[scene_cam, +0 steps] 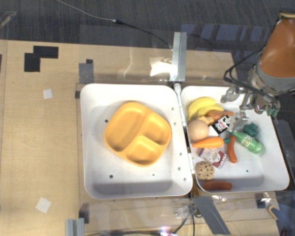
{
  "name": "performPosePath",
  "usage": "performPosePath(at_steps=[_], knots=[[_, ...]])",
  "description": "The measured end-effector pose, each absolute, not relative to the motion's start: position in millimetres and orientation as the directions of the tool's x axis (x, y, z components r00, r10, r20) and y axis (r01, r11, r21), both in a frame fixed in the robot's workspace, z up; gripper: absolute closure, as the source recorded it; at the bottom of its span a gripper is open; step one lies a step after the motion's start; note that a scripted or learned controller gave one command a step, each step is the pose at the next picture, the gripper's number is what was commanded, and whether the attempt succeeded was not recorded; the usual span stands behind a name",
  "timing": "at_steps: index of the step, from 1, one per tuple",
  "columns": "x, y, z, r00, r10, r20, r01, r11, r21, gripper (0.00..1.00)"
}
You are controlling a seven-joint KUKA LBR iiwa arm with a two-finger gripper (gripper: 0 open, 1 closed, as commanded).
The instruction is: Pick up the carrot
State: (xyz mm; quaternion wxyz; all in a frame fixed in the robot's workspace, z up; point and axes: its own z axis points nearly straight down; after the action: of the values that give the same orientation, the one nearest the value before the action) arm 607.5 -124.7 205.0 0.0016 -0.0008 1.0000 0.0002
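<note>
Wooden bench (39, 146) bears two white bins (137, 188).

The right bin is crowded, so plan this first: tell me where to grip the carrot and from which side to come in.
Grip the carrot near its thick middle, coming straight down with the fingers closing across its narrow width. It lies flat and roughly level across the view, the egg-like ball close above it and a packet below, so a mid-body pinch looks safest.

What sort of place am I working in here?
Likely a robotics lab test bench: two white bins fixed on a wooden benchtop, toy food such as the carrot and banana, and a loose cable across carpet.
</note>
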Motion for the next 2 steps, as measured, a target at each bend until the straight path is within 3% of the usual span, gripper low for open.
performPosePath(at_steps=[1, 2], knots=[[576.7, -89.6, 103.5, -0.998, -0.056, -0.023, -0.056, 0.998, -0.004, 0.00], [572.0, -86.8, 96.8, -0.998, 0.059, -0.026, 0.059, 0.998, -0.005, 0.00]])
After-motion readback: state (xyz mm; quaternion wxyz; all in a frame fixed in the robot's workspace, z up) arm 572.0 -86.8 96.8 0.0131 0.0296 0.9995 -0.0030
